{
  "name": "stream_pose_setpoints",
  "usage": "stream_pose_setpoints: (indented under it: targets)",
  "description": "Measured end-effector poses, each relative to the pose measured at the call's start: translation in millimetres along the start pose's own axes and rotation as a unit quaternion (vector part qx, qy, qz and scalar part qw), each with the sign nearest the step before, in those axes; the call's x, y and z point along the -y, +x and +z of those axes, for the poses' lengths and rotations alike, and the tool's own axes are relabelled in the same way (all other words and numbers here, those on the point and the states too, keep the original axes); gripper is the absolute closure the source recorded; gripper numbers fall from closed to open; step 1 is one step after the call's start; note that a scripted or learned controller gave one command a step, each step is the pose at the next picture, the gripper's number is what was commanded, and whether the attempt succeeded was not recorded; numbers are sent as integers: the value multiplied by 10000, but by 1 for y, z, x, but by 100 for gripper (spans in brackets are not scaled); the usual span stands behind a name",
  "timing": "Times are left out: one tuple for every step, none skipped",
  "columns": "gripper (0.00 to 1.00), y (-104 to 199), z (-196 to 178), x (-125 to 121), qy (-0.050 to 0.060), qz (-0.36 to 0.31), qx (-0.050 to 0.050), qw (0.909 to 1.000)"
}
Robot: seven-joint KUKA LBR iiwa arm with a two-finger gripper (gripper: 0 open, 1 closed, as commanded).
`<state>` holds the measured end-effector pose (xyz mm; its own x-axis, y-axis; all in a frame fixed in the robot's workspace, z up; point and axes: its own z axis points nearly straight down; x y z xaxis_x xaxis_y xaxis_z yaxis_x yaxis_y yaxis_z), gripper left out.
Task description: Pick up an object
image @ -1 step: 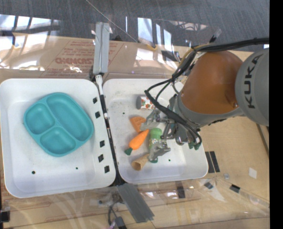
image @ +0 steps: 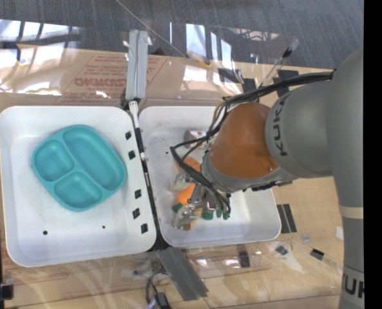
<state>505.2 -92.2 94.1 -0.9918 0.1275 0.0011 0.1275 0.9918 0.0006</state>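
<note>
My gripper (image: 194, 208) reaches down into the right bin (image: 258, 221), low over a small heap of objects. An orange carrot-like piece (image: 189, 167) lies under the arm's edge, partly covered. Green bits (image: 178, 207) and a brownish piece (image: 183, 222) lie beside the fingertips. The orange wrist band and grey arm hide much of the bin's middle. I cannot make out anything held between the fingers.
The left bin (image: 23, 237) holds a teal divided plate (image: 78, 166), lying tilted. A grey divider with black clips (image: 139, 172) runs between the bins. Cables loop off the wrist over the right bin's far side.
</note>
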Motion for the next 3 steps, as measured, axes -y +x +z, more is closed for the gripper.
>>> stream_pose_setpoints:
  targets:
    - [100,-2,-11,-2,1,-45,13,10000]
    - [100,-3,-21,-3,1,-84,22,10000]
    - [100,-4,-31,-4,2,-121,34,9999]
